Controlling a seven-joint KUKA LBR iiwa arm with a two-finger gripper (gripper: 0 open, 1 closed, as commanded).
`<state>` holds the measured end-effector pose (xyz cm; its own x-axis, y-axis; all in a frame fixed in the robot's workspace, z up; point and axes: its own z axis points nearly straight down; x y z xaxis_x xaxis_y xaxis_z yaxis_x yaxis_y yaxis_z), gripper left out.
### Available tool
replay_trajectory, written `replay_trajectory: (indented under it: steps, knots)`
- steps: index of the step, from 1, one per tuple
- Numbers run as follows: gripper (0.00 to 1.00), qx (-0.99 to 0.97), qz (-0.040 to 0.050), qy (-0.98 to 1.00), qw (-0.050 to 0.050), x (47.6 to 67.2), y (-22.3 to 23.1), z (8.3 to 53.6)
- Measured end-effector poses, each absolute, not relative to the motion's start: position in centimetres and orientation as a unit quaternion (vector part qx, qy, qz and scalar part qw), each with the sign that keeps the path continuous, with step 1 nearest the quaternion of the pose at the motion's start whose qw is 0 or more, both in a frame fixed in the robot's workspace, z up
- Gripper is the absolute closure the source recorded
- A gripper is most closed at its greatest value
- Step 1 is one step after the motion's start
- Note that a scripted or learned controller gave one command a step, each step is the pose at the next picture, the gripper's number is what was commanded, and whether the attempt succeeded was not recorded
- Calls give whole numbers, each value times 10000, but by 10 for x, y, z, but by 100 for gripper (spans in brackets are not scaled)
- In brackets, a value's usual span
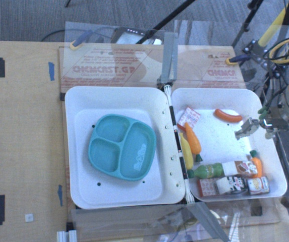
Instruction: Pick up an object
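**Operator:** Where does the grey two-finger gripper (248,127) stand, and does it hold anything?

**Technician:** You see it at the right of the frame, over the right edge of the right white bin (212,96). Its fingers stand apart, one pointing toward the bin's middle. Nothing sits between them.

**Operator:** Where are the things you could pick?

**Technician:** All lie in the right white bin. The orange-red sausage-shaped toy (228,116) lies upper centre, near the gripper but apart from it. The pink-and-white paper packet (189,117) lies at upper left of that bin. The orange carrot-shaped toy (192,140) and the yellow banana-shaped toy (186,153) lie touching along its left wall. The green plastic bottle (207,171) and the printed cartons (232,184) crowd the lower edge. The teal three-part plate (122,146) fills the left white bin (79,135).

**Operator:** What could go wrong from here?

**Technician:** Judge three risks. The sausage-shaped toy is round and may roll out of closing fingers. The items at the lower edge lie packed, so a descent there may catch two at once or strike the bin wall. The packet lies flat and may slip under the fingertips.
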<state>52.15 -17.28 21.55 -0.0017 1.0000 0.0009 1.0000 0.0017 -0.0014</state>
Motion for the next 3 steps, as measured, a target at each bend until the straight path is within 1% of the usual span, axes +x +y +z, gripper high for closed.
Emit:
replay_trajectory:
  steps: [1,2,3]
  knots:
    - [0,-7407,-42,-6718,19,490,-201,96]
    - [100,-7426,-27,-6697,-9,490,-205,105]
    - [100,-7811,3,-6245,2,551,-127,220]
